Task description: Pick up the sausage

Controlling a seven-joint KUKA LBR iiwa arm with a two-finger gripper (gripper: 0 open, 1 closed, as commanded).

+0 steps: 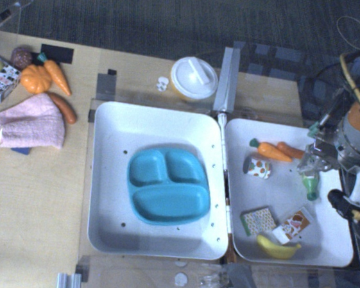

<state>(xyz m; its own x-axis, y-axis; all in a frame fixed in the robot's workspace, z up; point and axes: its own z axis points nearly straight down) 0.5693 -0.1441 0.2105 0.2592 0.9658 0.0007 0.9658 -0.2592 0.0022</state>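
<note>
Smooth plastic tray [170, 187] — fuzzy cloth [27, 123]

two bins side by side on the tabletop [42, 221]. left bin [108, 177] holds a sectioned tray [169, 185], roughly centred. right bin [322, 253]: carrot [273, 151] at the far side, what looks like the sausage [290, 149] touching it just behind, hard to tell. small cup [258, 168] just in front of the carrot. end effector [311, 163] over the far right part of this bin, a small bottle [310, 186] right below it. near side: flat card [258, 219], small carton [294, 226] to its right, banana [278, 247] in front of both. behind the bins, a lidded bowl [194, 78]. left of the bins: cloth [27, 123], more toy food behind it.
</note>
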